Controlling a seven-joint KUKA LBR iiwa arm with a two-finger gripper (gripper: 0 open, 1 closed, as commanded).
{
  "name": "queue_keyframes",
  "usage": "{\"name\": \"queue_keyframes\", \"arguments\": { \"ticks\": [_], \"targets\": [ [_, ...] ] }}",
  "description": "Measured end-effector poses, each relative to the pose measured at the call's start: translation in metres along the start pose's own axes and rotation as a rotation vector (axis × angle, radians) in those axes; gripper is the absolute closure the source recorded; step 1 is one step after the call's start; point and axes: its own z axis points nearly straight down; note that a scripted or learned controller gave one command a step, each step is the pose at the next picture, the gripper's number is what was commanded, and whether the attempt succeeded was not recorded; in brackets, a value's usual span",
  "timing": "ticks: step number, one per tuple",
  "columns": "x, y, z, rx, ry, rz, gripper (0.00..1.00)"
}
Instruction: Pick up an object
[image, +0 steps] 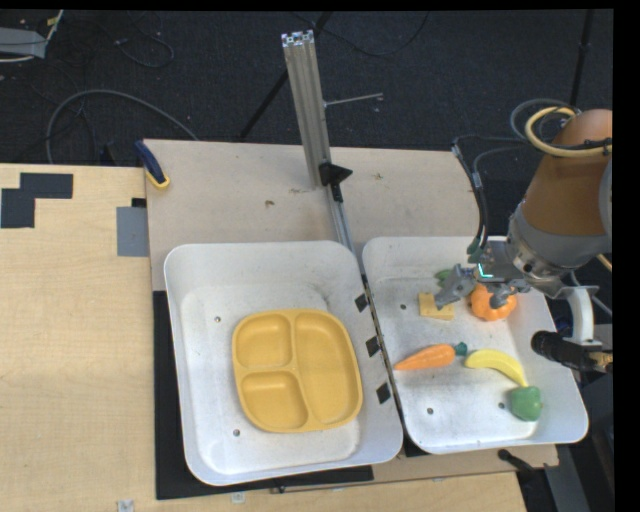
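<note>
Gripper low in right bin, fingers spread open beside orange fruit, nothing held; cheese wedge just left, carrot, banana, green fruit nearer front; yellow divided plate in left bin.

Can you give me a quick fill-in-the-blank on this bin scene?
1. The yellow divided plate lies in the ___ bin.
2. The plate has ___ compartments.
3. The carrot lies between the plate and the ___.
4. The gripper is above the ___ bin, by the orange fruit.

Missing words: left; three; banana; right
</note>
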Motion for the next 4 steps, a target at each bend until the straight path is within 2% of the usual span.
{"name": "queue_keyframes", "arguments": {
  "ticks": [1, 2, 3, 4],
  "targets": [
    [0.000, 0.000, -0.001, -0.002, 0.000, 0.000, 0.00],
    [0.007, 0.004, 0.046, 0.004, 0.001, 0.001, 0.00],
    [0.015, -0.005, 0.101, 0.006, 0.002, 0.000, 0.00],
    [0.015, -0.004, 0.134, -0.002, 0.000, 0.002, 0.00]
  ]
}}
